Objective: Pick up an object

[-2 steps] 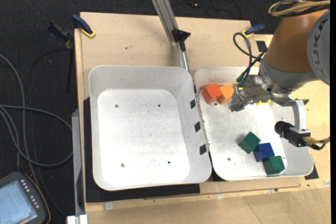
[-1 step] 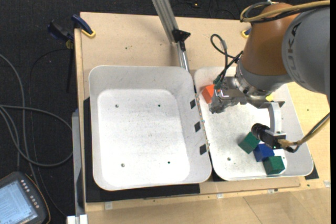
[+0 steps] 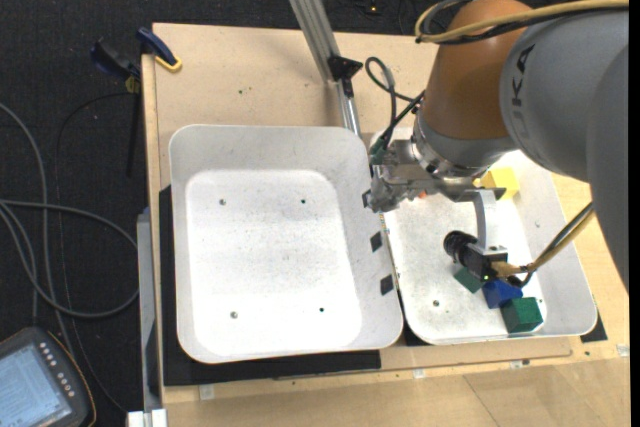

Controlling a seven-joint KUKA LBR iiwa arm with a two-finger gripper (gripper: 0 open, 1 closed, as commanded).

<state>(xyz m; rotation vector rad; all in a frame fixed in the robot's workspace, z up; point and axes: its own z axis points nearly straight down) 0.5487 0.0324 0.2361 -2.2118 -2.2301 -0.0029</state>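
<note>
I can't tell whether the gripper (image 3: pixel 398 180) is spread or pressed, so I'd centre it over the yellow block (image 3: pixel 503 183), which sits apart.

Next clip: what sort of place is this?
Probably a robotics lab test cell: a grey-and-orange robot arm over two shallow white plastic bins on a plywood bench, loose black cables across dark carpet, and a handheld control pendant with a screen.

The pale wooden bench (image 3: pixel 240 75) carries 2 shallow white bins side by side, the left bin (image 3: pixel 182 215) and the right bin (image 3: pixel 430 307). A blue clamp (image 3: pixel 152 43) grips its far-left corner.
</note>
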